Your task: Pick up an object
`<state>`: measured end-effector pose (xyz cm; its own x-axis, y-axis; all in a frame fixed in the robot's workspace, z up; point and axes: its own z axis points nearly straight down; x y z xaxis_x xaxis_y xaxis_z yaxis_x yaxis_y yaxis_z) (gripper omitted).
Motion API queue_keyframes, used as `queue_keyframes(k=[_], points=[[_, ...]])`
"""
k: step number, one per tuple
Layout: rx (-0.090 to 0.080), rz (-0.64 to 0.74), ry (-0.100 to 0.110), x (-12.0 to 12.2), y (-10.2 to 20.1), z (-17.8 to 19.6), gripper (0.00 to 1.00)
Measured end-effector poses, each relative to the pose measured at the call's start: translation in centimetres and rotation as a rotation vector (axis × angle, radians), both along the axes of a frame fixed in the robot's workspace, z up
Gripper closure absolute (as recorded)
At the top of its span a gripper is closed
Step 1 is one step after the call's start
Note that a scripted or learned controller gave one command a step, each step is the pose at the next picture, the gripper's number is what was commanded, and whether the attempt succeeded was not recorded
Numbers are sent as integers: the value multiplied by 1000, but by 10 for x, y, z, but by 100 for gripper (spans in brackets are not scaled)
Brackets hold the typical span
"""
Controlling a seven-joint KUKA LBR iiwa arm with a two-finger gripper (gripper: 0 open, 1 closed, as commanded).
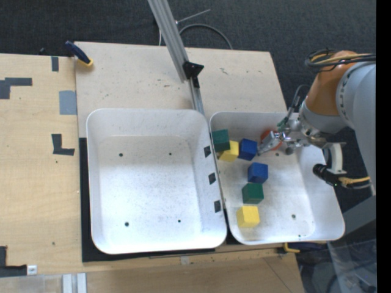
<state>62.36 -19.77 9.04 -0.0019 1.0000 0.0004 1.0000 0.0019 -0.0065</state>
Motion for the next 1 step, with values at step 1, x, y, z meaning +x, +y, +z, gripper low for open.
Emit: queue_keyframes(k=[1], points=[[-1,2,-4,1,0,14,100]])
